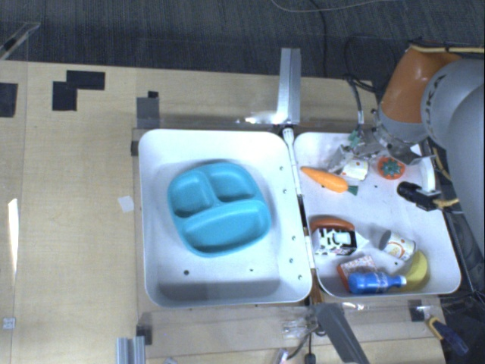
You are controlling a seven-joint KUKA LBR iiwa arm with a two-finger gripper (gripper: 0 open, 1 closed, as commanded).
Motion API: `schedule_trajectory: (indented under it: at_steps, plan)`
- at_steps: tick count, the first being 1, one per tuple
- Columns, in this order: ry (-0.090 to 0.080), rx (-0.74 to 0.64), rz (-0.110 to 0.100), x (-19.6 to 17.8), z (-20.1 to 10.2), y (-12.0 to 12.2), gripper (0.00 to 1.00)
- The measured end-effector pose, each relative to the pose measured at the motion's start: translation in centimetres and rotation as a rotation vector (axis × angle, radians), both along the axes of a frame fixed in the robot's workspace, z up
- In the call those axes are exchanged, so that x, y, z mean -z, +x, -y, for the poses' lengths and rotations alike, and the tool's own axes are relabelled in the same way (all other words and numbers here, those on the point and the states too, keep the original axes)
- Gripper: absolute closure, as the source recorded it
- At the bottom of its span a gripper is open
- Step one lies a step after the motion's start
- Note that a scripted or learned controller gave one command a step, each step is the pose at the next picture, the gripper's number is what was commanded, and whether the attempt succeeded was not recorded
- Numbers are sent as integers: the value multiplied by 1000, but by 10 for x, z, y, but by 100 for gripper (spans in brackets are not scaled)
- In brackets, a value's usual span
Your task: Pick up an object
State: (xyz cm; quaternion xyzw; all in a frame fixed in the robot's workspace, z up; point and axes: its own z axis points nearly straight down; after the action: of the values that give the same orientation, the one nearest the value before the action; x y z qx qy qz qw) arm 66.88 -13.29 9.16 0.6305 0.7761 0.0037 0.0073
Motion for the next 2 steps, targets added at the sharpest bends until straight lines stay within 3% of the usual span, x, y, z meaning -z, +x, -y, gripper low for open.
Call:
schedule_trajectory:
  at_steps: [1, 2]
  plan:
    - [-1, -4, 8, -13, -2, 3, 100]
    - [1, -131, -7, -108, -50, 2, 100]
